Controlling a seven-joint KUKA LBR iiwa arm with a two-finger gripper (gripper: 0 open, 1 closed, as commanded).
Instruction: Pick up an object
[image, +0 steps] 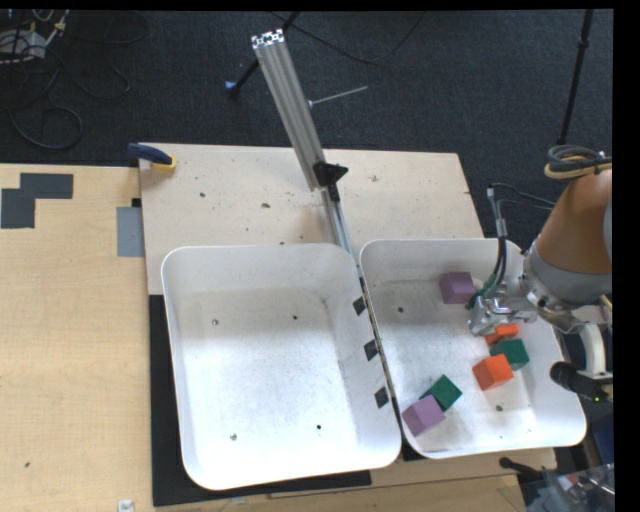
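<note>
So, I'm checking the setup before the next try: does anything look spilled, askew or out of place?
Nothing stands out. The small blocks all lie inside the right white bin: a purple cube near its far side, orange cube and green cube by the hand, another green and purple block touching near the divider.

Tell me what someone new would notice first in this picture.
The small coloured blocks clustered in the right white bin stand out: a purple cube near its far side, an orange cube and a green cube beside the end effector. Another green block touches a purple block near the divider.
</note>
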